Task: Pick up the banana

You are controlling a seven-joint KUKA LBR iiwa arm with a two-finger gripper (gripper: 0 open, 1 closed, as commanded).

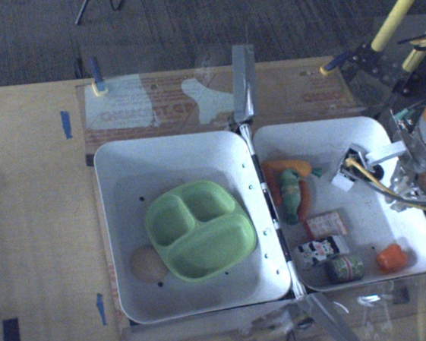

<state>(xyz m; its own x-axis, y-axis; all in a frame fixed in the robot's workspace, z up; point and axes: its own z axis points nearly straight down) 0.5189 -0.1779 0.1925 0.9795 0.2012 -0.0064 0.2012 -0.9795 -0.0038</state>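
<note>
Locating the banana: no plainly yellow fruit stands out; the likeliest match is the curved orange-yellow piece (289, 168) at the far left corner of the right bin (322, 124), though its colour leaves that uncertain.
Its lie: flat on the bin floor, close to the wall shared with the other bin, which would leave little room on that side for a grasp.
Closest neighbours: a green piece (289, 193) and a red piece (303, 200) lie just below it, touching or nearly so, and could get caught up in a sloppy grab.
Further down the bin: a small pink box (326, 225), a black and white box (319, 250), a green can (346, 267) and an orange lump (392, 258) sit along the near side, well apart from the target.
Gripper (411, 181): hangs over the right edge of the same bin, across from the candidate, with nothing seen held in it.
Grip state: cannot tell whether it is open or closed; cables and the wrist body hide that part.
Step in hand: approach not yet made, by my reading; the arm would need to cross the bin leftward.
Left bin (164, 141): holds a green divided plate (200, 228) and a brown ball (147, 263), neither relevant to the task.
</note>
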